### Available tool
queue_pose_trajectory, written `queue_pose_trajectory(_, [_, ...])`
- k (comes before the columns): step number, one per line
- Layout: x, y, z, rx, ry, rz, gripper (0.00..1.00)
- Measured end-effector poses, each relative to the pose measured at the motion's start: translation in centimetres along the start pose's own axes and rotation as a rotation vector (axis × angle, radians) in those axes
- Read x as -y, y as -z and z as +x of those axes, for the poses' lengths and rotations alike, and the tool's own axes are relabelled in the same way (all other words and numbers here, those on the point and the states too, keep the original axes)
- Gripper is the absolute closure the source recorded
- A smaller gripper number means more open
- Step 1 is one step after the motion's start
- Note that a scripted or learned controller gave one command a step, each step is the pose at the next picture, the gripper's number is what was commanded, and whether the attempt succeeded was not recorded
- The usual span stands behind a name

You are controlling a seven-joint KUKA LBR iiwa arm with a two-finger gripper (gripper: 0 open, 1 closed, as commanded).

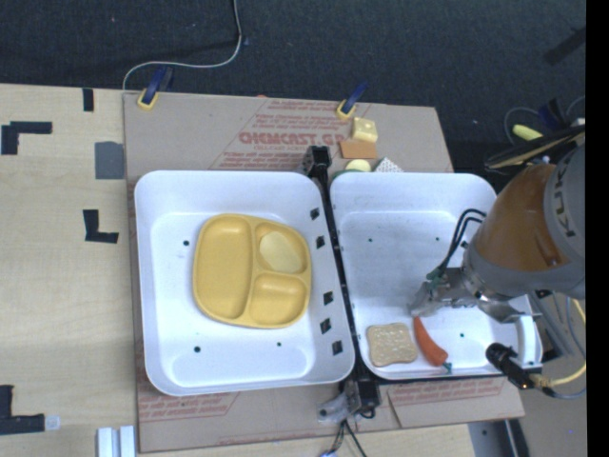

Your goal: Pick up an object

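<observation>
Gripper [425, 303]: low in the right bin [381, 227], just above the carrot – finger spread cannot be told
Carrot [430, 342]: near the right bin's front wall, beside the toast slice [391, 344]
Left bin [157, 255]: holds a yellow divided plate [249, 269]

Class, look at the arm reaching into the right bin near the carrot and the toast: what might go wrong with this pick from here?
1. The hand sits just above the carrot, which lies close beside the toast; it may nudge or grab both.
2. Both lie near the right bin's front wall, so a finger might strike it.
</observation>
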State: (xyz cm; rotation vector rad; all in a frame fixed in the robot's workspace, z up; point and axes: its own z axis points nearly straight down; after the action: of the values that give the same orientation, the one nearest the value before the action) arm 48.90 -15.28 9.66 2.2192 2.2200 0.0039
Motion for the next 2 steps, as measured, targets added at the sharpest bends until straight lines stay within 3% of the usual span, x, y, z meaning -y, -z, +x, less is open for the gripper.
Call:
queue_pose_trajectory(1, [0.0,-0.1,0.0,-0.001,0.0,0.001,0.0])
queue_pose_trajectory(2, [0.3,14.9,-4.5,0.007,-0.003,-0.01,0.0])
